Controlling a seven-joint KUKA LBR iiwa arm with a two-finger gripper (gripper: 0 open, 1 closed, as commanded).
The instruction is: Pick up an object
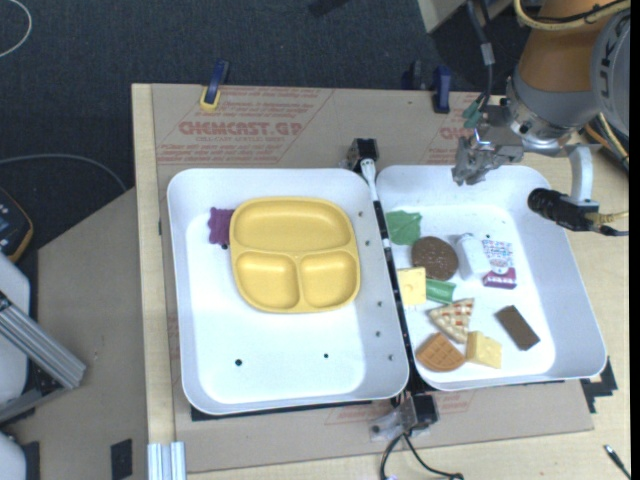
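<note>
White plastic, both bins: the left bin [200, 298] carries a yellow divided tray [295, 251] with a purple piece [220, 225] tucked at its left side, and the right bin [570, 298] holds the small play-food pieces I can choose from. My gripper [470, 168] hangs over the far edge of the right bin, toward its far-left corner, with nothing between its fingers that I can see; whether they are spread or pressed together I cannot tell from this angle. The pieces sit in the left half and middle of that bin: a green leaf [403, 226] against the left wall, a brown round cookie [435, 256] beside it, a yellow square [412, 286] touching a small green block [440, 291], a pizza slice [453, 318], a waffle round [441, 352], a cheese cube [485, 349], a chocolate bar [518, 327] and a white packet [498, 263]. I judge all of them light, rigid and smooth, likely slippery under metal fingers, none fragile. The cookie looks the best target: thick enough to pinch across its rim, and with some room on its far side. The flat chocolate bar lies apart from the others, yet it is low against the floor, so I would have to close across its narrow width.
</note>
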